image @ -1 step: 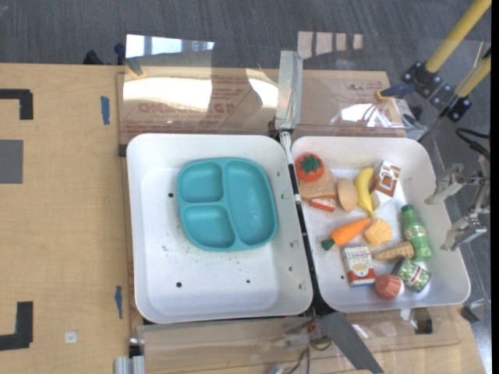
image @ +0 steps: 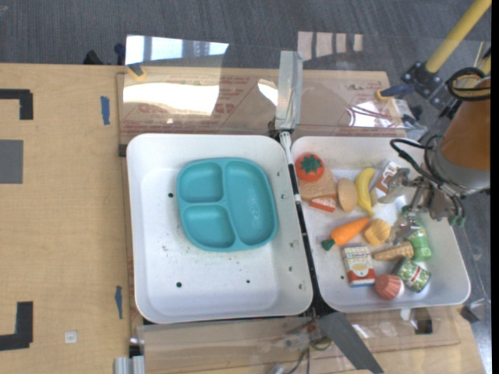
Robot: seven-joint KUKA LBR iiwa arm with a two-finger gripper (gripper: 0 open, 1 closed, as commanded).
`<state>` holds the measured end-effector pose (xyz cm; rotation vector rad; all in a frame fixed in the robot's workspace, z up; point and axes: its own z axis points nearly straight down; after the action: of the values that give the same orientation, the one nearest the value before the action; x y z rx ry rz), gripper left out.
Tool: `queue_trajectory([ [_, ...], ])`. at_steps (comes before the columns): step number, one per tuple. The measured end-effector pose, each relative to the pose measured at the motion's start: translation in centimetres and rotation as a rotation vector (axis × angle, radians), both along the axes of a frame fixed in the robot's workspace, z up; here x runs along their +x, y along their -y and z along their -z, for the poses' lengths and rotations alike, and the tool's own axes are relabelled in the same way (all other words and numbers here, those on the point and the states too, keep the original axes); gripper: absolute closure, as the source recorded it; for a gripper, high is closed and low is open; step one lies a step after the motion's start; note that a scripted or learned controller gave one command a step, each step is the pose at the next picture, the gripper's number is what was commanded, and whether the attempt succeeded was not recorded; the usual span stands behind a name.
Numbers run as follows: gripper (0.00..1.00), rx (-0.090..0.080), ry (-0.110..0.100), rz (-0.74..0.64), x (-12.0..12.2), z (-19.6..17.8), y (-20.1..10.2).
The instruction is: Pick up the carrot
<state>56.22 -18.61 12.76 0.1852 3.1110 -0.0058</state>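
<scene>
Pincer [image: 411, 202] over right bin's [image: 460, 275] right side, grip state unclear; carrot [image: 348, 231] lies apart, to its left.

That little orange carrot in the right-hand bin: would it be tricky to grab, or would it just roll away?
The carrot looks like smooth, stiff toy plastic, so probably light and somewhat slippery. Its rounded, tapered body may roll or pivot if nudged. Toys crowd its thick end, such as the yellow piece, so fingers might bump those.

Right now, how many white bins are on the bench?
2. The left bin holds a teal plate; the right bin holds the carrot and other toy food.
</scene>
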Motion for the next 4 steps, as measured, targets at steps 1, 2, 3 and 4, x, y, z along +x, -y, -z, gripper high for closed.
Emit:
queue_trajectory([
  [1, 0.00, 0.004, -0.012, 0.063, -1.8, 3.8, -4.4],
  [2, 0.00, 0.007, -0.012, 0.142, -1.0, 3.8, -9.3],
  [3, 0.00, 0.006, -0.010, 0.129, -3.7, 3.8, -9.3],
  [4, 0.00, 0.000, -0.011, -0.063, -2.6, 3.7, -8.9],
])
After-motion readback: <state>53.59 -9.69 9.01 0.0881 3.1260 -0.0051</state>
